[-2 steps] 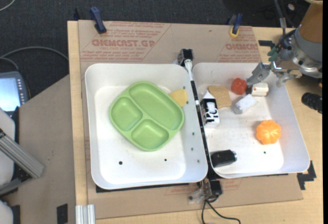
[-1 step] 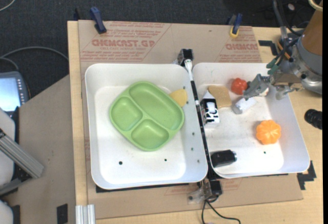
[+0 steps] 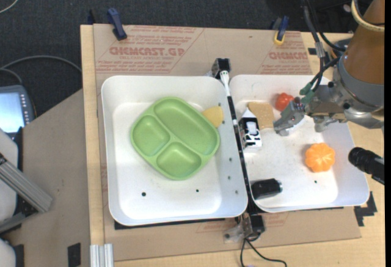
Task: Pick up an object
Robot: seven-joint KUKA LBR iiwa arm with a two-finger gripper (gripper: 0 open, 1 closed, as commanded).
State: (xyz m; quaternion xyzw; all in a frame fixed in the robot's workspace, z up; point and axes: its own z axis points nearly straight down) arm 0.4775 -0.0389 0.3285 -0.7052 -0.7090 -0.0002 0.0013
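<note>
The tool (image 3: pixel 286 123) is shown low over the right bin (image 3: pixel 342 197), with its grey tips near the bin's middle; whether it is spread wide, narrowed, or holding anything cannot be told. A small red object (image 3: pixel 283 100) is seen just beyond it on the far side, probably the nearest candidate for picking. An orange, ribbed, pumpkin-like object (image 3: pixel 320 157) lies apart, nearer and to the right. A tan flat piece (image 3: pixel 261 112), a black-and-white item (image 3: pixel 250 131) and a black block (image 3: pixel 266 187) are spread toward the left wall. The left bin (image 3: pixel 116 156) carries a green divided plate (image 3: pixel 175 137) and a pale yellow piece (image 3: pixel 214 115), seemingly as clutter for later tries.
</note>
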